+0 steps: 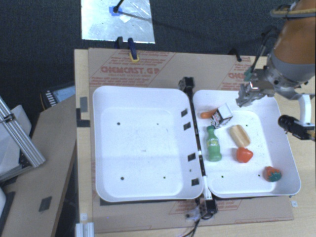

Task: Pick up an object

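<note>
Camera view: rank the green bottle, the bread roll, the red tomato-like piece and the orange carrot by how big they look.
1. green bottle
2. bread roll
3. red tomato-like piece and orange carrot: too close to rank, and the small white box hides part of the carrot.

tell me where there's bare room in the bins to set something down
The left bin is bare floor wall to wall. In the right bin, the near strip between the green bottle and the small red-and-green toy is free. Its middle is crowded: carrot, small white box, bread roll, red toy. The gripper hangs over its far edge.
</note>
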Action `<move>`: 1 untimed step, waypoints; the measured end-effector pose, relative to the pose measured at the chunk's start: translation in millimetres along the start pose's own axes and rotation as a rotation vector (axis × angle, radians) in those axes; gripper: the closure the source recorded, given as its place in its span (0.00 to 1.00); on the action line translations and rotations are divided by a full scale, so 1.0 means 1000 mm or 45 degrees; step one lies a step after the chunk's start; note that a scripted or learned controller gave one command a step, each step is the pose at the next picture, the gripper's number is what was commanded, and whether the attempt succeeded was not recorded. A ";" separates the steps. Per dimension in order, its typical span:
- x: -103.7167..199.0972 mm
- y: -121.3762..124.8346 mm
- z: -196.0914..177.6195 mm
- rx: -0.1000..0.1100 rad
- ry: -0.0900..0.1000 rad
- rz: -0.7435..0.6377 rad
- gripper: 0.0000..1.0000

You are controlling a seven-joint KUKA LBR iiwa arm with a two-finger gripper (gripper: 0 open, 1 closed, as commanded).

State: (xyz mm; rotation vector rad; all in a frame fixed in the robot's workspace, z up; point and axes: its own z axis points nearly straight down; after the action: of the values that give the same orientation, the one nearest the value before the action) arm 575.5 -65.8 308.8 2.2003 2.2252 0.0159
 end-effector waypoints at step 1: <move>-0.017 -0.038 0.019 0.022 0.001 0.015 1.00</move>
State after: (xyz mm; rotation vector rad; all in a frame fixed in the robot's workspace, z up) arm 537.8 -82.8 289.1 2.2228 2.2210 -0.0022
